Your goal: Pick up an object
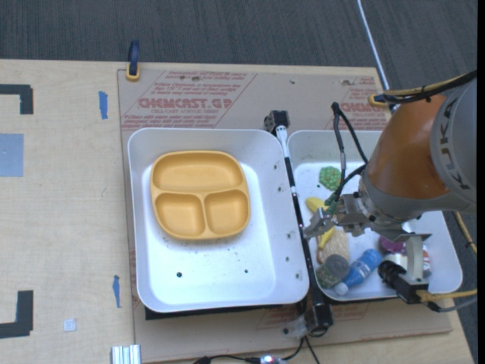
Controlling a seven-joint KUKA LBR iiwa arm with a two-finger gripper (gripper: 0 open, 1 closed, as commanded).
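Dark carpet lies behind the pale wooden tabletop point(61, 226), which carries a brown board and two shallow white bins side by side. On the left, the left bin point(220, 279) holds a yellow divided plate point(201, 194), lying flat toward its far side. To the right of it, the right bin point(447, 275) holds the small things to pick: a green piece point(330, 177) at the far side, a yellow piece point(315, 204) near the dividing wall, then a grey round object point(333, 267) and a blue bottle point(362, 268) at the near side. The gripper point(327, 220) hangs low among these, beside the yellow piece, but whether it is open or closed I cannot tell. I judge the step to be the reach into the right bin. Next, the arm must settle over one object, close firmly on it, and lift straight up.
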